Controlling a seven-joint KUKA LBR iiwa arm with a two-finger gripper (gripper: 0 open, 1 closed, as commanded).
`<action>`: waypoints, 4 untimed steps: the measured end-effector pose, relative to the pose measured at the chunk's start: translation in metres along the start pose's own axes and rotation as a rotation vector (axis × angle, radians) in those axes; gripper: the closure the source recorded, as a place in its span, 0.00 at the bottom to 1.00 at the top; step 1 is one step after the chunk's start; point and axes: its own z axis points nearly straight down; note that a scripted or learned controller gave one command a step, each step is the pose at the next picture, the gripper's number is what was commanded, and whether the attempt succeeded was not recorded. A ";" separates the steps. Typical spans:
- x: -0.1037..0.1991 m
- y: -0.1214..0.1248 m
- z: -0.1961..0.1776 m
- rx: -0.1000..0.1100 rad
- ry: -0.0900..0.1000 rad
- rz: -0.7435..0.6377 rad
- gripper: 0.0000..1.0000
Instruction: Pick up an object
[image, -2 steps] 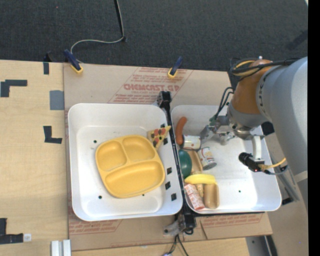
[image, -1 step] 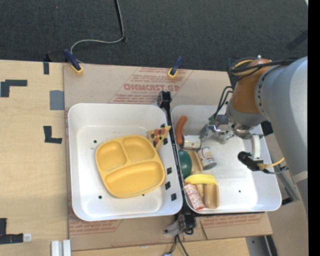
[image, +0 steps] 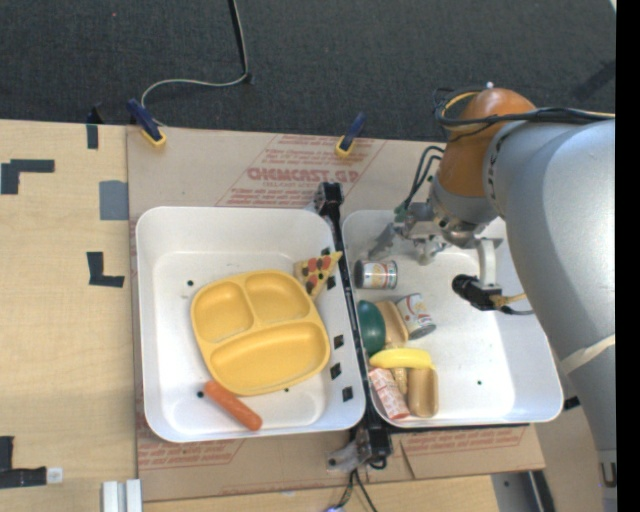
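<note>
Looking down at a slant on two white bins sitting side by side on a cardboard-covered worktop (image: 200, 175). Lying in the left bin (image: 160, 330): a yellow divided plate (image: 262, 332), an orange carrot-like piece (image: 233, 405) just below it, a small yellow spotted wedge (image: 318, 270) at the plate's upper right. Crowding the right bin's (image: 520, 390) left side: a small can (image: 378, 274), a green ball (image: 371, 322), a banana (image: 400, 357), a red-labelled packet (image: 388, 394). Reaching in from the right, grey arm (image: 560, 220) with orange band (image: 475, 140), hand (image: 415, 232) hovering just above the can.
</note>
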 end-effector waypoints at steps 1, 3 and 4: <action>0.017 -0.013 0.000 0.002 0.002 -0.001 0.00; 0.017 -0.013 -0.010 0.001 0.000 -0.002 0.00; 0.001 -0.071 -0.001 0.000 0.003 0.000 0.00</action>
